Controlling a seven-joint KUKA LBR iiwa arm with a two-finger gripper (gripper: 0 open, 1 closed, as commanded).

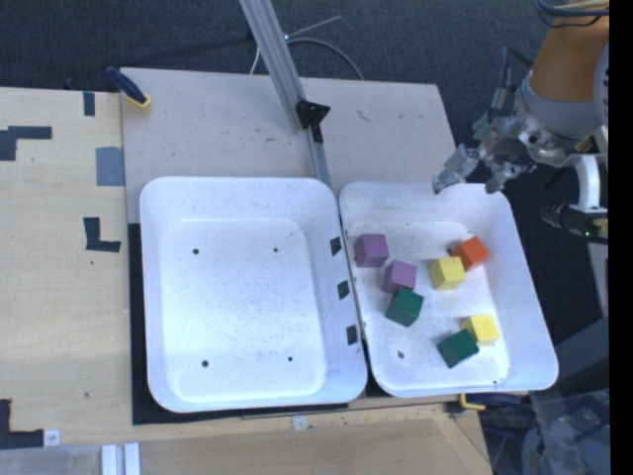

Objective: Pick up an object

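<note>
jaws: spread apart, nothing between them
gripper (472, 173): above the right bin's (524, 265) far rim
blocks: orange block (472, 252) and yellow block (446, 272) nearest; purple, green and another yellow farther in
left bin (158, 265): beside it

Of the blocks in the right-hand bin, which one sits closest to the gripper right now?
The orange block, at the bin's far right corner of the cluster. It lies just below the gripper, touching the upper yellow block; the purple and green blocks lie farther off.
</note>
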